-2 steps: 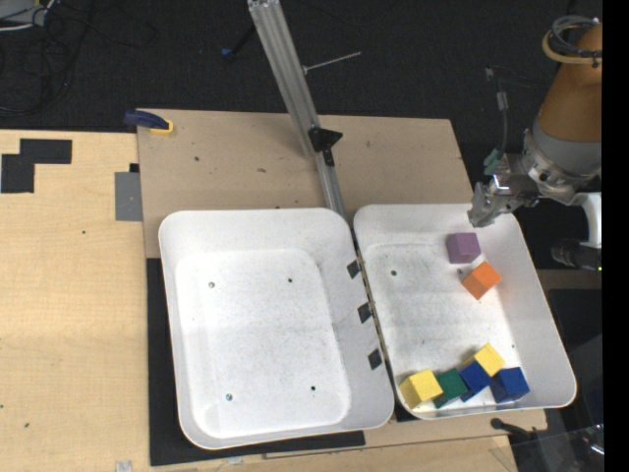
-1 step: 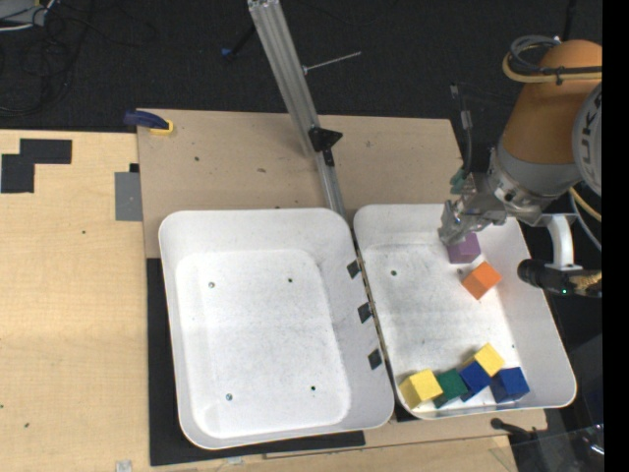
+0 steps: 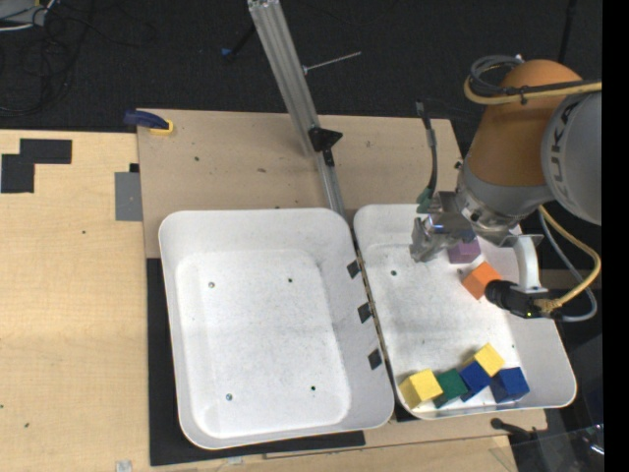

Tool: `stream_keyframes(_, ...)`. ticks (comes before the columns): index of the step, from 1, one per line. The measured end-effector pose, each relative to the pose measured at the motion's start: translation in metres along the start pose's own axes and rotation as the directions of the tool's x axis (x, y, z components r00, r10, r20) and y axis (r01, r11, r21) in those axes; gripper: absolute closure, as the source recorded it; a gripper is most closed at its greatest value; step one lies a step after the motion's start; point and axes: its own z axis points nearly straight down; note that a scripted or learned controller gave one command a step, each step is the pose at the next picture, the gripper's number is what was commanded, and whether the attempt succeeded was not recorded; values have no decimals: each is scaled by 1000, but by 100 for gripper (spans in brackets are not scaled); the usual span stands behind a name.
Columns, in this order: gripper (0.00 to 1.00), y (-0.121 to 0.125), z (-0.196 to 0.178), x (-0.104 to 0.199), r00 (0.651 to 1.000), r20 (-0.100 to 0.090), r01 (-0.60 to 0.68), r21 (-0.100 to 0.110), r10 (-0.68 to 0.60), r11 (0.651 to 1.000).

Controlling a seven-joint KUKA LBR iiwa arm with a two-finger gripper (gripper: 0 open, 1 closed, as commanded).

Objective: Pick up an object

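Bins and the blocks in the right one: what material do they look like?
Bins: likely moulded plastic, matte white, faintly speckled, rounded rims. Blocks, such as the yellow block and orange block: solid colour, sharp-edged cubes, matte; painted wood or foam, can't tell which.

Even overhead lighting; the white bins [image 3: 265, 332] appear bright without harsh glare, and shadows on the worktop [image 3: 69, 293] are soft. The background is dark; focus is slightly soft throughout.

Bins [image 3: 256, 411] matt white plastic, speckled; bench [image 3: 69, 293] pale wood; slanted rail [image 3: 290, 77] ribbed metal.
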Motion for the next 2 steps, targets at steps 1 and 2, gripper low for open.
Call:
stream_keyframes(1,100,-15,8,55,1000,0,1,0,-1,1000)
stream_keyframes(2,100,-29,12,101,1000,0,0,0,0,1000)
